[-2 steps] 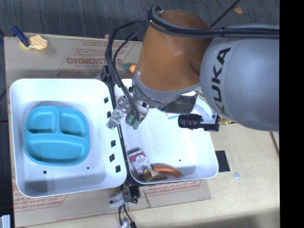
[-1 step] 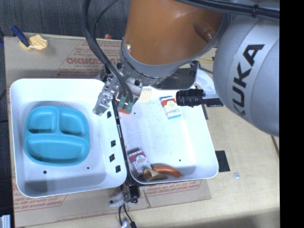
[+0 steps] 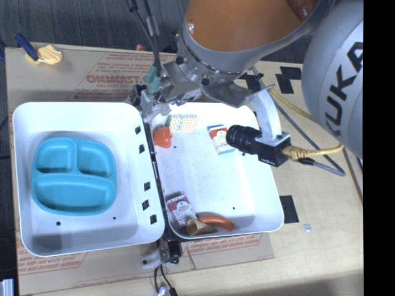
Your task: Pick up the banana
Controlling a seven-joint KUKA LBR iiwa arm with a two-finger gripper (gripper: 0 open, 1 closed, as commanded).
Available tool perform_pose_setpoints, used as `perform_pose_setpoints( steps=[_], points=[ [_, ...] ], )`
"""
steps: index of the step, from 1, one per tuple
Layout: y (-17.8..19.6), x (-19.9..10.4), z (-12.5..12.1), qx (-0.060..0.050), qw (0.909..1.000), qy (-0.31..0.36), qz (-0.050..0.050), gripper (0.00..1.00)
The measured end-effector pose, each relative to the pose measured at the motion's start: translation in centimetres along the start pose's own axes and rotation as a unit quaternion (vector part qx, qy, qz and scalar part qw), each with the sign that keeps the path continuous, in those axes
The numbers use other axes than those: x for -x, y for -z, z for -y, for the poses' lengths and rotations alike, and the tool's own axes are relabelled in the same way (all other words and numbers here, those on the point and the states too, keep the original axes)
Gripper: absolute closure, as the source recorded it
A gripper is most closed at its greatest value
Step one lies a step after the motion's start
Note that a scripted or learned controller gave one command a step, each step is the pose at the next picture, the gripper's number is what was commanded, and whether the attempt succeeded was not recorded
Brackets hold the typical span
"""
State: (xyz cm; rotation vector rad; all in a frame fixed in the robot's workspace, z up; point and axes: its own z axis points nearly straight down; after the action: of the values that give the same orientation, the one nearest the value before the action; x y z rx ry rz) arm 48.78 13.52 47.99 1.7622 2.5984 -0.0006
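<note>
Camera view puts the gripper (image 3: 157,100) at the far left corner of the right bin (image 3: 259,211), jaws too hidden to tell open from closed, so the search seems unfinished: what may be the banana (image 3: 192,227), tan and curved, lies against that bin's near wall, and the next move must reach it.

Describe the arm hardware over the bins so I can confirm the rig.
A bulky grey arm with KUKA lettering in dark letters, and a broad orange band above the wrist. Below it, a grey metal wrist flange, a black cylindrical unit on a white bracket, and black and yellow cables.
</note>
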Motion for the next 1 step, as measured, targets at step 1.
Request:
perform_pose_setpoints(
  steps=[1],
  points=[
    [-19.37, -2.24, -4.53, -0.004, 0.9987, 0.051, -0.001, 1.00]
  ],
)
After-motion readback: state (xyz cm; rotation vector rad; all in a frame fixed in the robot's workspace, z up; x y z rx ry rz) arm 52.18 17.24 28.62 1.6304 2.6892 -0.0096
